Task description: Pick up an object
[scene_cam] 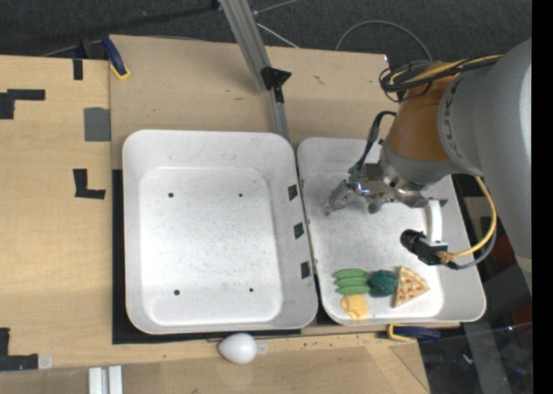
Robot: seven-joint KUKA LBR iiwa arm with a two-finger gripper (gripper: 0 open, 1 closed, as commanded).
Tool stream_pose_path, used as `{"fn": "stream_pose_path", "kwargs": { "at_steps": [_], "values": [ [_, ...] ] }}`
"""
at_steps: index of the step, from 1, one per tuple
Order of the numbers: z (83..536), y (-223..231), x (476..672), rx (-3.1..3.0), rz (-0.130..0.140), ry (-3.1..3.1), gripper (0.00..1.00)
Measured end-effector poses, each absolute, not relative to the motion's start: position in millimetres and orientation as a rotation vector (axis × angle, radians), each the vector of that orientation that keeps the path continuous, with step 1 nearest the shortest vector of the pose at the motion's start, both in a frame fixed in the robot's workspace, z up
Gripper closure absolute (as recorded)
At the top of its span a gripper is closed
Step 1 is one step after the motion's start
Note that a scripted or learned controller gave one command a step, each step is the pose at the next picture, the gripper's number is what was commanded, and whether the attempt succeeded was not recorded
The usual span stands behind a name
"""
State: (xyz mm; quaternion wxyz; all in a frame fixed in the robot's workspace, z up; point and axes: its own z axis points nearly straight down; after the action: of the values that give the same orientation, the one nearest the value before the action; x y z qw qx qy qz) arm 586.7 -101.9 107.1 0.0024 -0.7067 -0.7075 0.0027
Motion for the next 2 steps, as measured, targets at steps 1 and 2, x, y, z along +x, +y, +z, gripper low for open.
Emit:
{"fn": "stream_pose_path", "kwargs": {
  "at_steps": [1, 2],
  "values": [
    [88, -102, 586.3, -2.219, 0.005, -2.223, 0.00],
    [99, -100, 586.6, -2.217, 0.002, -2.224, 1.00]
  ]
}}
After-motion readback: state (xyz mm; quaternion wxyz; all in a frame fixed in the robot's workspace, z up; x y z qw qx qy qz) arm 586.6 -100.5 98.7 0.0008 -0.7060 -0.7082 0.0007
